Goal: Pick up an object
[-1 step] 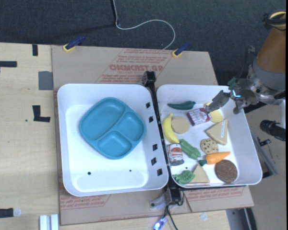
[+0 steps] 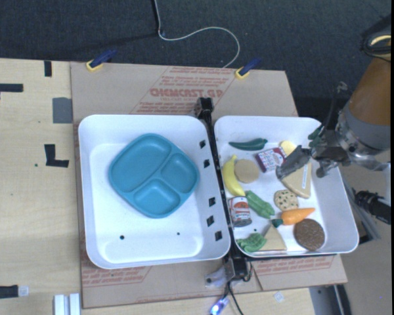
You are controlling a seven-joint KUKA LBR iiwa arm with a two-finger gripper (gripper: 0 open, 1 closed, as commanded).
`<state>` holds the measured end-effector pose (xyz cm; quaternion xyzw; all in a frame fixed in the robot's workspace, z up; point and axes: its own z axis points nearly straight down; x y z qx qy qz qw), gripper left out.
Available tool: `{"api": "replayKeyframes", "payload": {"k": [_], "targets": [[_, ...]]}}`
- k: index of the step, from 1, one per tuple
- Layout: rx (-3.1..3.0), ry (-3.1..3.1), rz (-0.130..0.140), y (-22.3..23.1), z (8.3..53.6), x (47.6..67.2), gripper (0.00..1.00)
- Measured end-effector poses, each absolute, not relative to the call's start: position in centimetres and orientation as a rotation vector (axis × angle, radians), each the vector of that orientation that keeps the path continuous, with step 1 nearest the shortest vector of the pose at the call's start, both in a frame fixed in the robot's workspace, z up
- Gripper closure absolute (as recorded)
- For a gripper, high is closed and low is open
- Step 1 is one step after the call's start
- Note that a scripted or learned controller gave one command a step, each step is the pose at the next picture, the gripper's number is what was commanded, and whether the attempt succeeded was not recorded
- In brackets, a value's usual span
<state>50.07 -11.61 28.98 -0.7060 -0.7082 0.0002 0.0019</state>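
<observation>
Leftmost, the left bin holds a blue divided plate. Right of it, the right bin is crowded: banana, green pepper, can, carrot, round cookie. Over its right side hangs the end effector, spread open and gripping nothing, above a cheese wedge. With items packed this tight, a descent would likely nudge neighbours or pinch two together
</observation>
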Motion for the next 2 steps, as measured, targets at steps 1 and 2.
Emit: {"api": "replayKeyframes", "payload": {"k": [1, 2], "targets": [[-2.216, -2.222, 0.002, -11.7, 29.8, 50.3, 1.0], [-2.21, -2.228, 0.002, -3.0, 28.4, 50.4, 1.0]]}}
